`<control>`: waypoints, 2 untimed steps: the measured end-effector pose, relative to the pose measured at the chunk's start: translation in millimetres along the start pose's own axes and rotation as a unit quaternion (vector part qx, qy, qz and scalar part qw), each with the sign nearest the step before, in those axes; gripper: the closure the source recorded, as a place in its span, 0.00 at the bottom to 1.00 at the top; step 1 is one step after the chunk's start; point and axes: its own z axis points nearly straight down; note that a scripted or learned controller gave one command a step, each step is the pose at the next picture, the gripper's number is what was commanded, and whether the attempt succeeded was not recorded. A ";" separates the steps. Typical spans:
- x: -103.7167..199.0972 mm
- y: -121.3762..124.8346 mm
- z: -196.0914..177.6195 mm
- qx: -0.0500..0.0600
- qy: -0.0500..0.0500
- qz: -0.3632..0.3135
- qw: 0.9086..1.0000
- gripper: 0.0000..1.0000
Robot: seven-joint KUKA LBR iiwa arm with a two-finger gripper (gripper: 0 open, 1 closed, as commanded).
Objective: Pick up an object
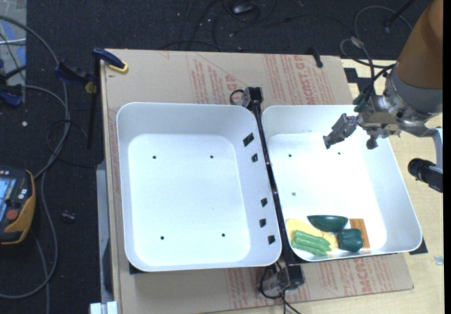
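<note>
Looking down from the overhead camera: hovering high over the far half of the right bin (394,186), the pincer (338,131) carrying nothing, its state impossible to tell from here, spread or pressed together. Judging the pick as not yet begun, with the whole descent and grasp left to do, and the objects sitting well apart from it in the bin's near corner: a green ridged piece (311,242), a dark green bowl-like piece (328,222), a teal block (350,239), all touching or nearly so. Lying flat, the green ridged piece, long axis running left to right with a slight downward tilt toward the right.
</note>
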 end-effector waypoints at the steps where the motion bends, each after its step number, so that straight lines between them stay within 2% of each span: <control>1: -7.1 13.2 200.4 0.005 0.001 0.000 1.000 0.00; 2: 104.2 -45.3 89.9 -0.004 0.001 -0.004 1.000 0.00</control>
